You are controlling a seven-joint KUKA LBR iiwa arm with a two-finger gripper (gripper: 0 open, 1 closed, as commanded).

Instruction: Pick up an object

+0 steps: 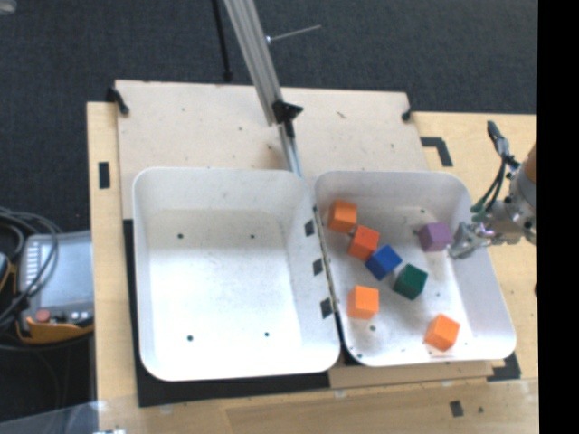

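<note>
Lining up on the purple cube

My gripper (463, 242) hangs at the right bin's (484, 328) right rim, grip state unclear; I'd center over the purple cube (435, 236) before descending, avoiding the wall.

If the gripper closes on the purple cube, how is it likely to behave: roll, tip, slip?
The purple cube has flat faces, so it should sit still rather than roll. It looks small and solid, probably light and stiff. It stands apart from the other cubes, close to the gripper at the right bin's wall, so a push may slide it.

Glossy white plastic bins (226, 269) — matt wooden bench (104, 242)
</note>
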